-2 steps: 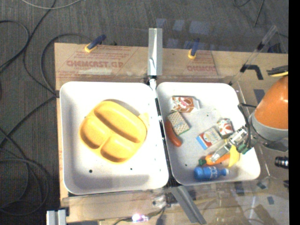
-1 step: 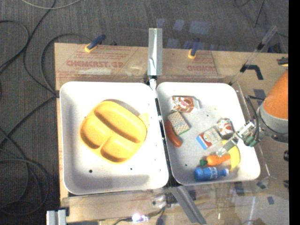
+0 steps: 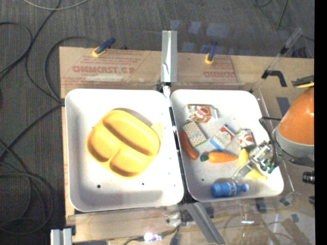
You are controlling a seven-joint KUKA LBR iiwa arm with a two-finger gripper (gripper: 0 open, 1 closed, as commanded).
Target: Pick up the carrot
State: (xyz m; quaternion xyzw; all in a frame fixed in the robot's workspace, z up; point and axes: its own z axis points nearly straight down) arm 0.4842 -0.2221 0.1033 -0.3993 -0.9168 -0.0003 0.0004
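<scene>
1. I see the carrot (image 3: 223, 157) lying flat mid-right bin (image 3: 220, 97), green end leftward, a red sausage (image 3: 188, 146) near that end.
2. My gripper (image 3: 258, 160) sits just right of the carrot's tip, low, over a yellow item (image 3: 244, 157); I cannot tell its jaw state.
3. Small cartons (image 3: 223, 138) crowd above; toward the blue bottle (image 3: 229, 189) there is open floor for approach.

A yellow tray (image 3: 124, 143) lies in the left bin (image 3: 76, 188). The right bin (image 3: 255, 103) holds small cartons (image 3: 199, 113) and a blue bottle (image 3: 228, 188).
</scene>
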